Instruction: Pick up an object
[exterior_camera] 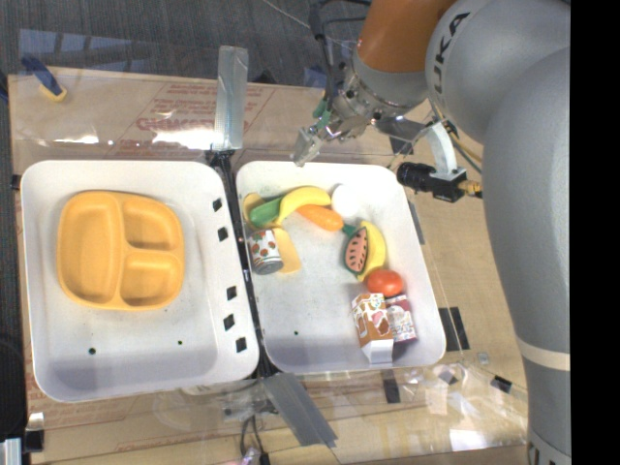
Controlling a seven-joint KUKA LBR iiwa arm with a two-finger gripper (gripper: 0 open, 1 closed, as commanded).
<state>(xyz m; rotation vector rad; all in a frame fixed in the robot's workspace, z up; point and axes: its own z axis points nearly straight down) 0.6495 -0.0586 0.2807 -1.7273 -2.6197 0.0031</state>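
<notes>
The right white bin [320, 342] holds a banana [302, 199], a green item [263, 212], an orange carrot-like piece [322, 218], a white ball [348, 201], a watermelon slice [356, 250], a tomato [386, 282], a small can [264, 250], a pale yellow block [289, 251] and a carton [383, 325]. My gripper [312, 144] hangs above the bin's far rim, just beyond the banana. Nothing shows between its fingers.
The left white bin [58, 356] holds a yellow divided tray [119, 250]. A black divider strip [237, 269] runs between the bins. A grey clamp post [230, 95] stands behind them. The arm's big grey body [523, 163] covers the right side.
</notes>
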